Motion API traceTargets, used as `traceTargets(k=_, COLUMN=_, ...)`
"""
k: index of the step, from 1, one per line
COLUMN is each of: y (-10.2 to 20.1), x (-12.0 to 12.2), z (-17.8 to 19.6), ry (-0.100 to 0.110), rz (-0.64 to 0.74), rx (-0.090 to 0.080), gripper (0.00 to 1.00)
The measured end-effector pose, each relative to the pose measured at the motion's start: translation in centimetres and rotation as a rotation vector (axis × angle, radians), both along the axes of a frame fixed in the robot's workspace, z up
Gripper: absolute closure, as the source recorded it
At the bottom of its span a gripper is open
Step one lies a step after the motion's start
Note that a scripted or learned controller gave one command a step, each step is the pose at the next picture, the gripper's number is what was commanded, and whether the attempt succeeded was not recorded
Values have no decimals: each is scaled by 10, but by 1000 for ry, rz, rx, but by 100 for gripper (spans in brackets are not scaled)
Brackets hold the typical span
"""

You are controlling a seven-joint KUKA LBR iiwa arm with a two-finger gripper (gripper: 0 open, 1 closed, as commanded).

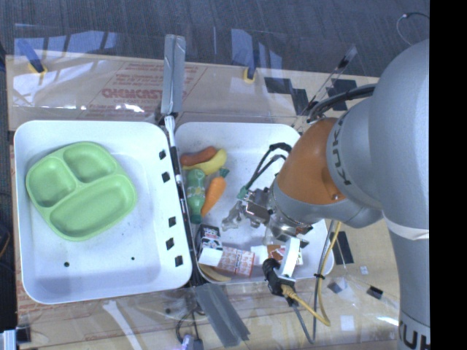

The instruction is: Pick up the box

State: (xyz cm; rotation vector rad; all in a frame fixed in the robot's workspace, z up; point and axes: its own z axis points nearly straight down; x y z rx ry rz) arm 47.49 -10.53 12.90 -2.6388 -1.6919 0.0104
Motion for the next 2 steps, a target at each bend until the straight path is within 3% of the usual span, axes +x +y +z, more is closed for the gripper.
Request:
traceTargets(k=1, y=-17, x=1, z=-39, ry=-3, rz=154, rx=3, gripper=0)
traceTargets(k=2, y=-18, x=1, z=-31, ry=-1, rz=159, rx=3, gripper=100)
